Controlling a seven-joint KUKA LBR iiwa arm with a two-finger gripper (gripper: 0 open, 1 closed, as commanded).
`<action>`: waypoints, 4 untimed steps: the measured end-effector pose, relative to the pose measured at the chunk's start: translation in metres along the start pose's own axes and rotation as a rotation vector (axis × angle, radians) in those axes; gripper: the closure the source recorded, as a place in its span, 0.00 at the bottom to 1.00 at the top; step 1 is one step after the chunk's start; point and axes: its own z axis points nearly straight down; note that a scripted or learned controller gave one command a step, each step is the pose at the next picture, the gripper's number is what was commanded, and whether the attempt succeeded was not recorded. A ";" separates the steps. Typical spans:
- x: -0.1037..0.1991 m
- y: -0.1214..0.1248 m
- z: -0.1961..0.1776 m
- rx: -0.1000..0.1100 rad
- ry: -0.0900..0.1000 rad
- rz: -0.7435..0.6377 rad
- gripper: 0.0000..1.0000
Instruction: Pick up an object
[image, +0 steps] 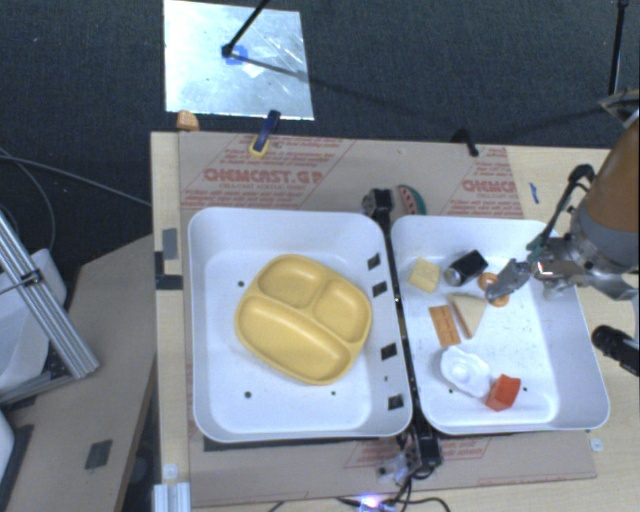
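Observation:
My gripper (507, 279) reaches in from the right over the upper middle of the right bin (570, 350). Its tip is at a small orange-brown piece (489, 284); whether it touches that piece I cannot tell. Just left of it lie a black cylinder (465, 267) and a pale yellow block (425, 275). Below them lie an orange flat bar (444, 326) and a beige wedge (466, 314). A white lump (465, 367) and a red block (503, 392) sit near the bin's front.
The left bin (215, 300) holds a yellow divided plate (303, 317). A black divider with clips (392, 310) runs between the bins. The grey arm (610, 215) crosses the right bin's far right corner. A black part (618, 347) juts in at the right edge.

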 end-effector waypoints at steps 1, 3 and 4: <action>0.006 -0.030 0.149 0.000 0.001 0.003 0.00; 0.023 0.109 0.145 -0.008 0.002 -0.009 0.00; 0.017 0.106 0.134 -0.005 -0.002 -0.004 1.00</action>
